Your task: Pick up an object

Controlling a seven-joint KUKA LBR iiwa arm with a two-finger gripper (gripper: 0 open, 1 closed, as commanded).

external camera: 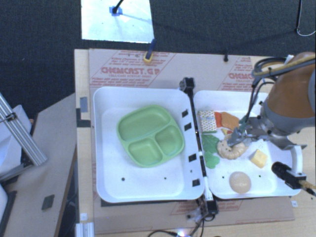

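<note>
The right bin (276, 189) holds several toy foods: a tan pretzel-shaped piece (232, 150), a pale yellow cheese wedge (258, 158), a beige round bun (240, 182), a green leafy piece (211, 149), an orange piece (229, 119) and a small printed packet (207, 120). My gripper (238, 136) reaches down from the right and sits right over the pretzel piece's upper edge, touching or nearly touching it. The arm's grey and orange body hides the bin's far right part.
The left bin (111, 181) holds a green three-compartment plate (149, 135). A black divider strip (194, 132) runs between the two bins. A black part of the arm (286, 174) overhangs the right bin's near right corner. A metal frame (19, 137) stands at the far left.
</note>
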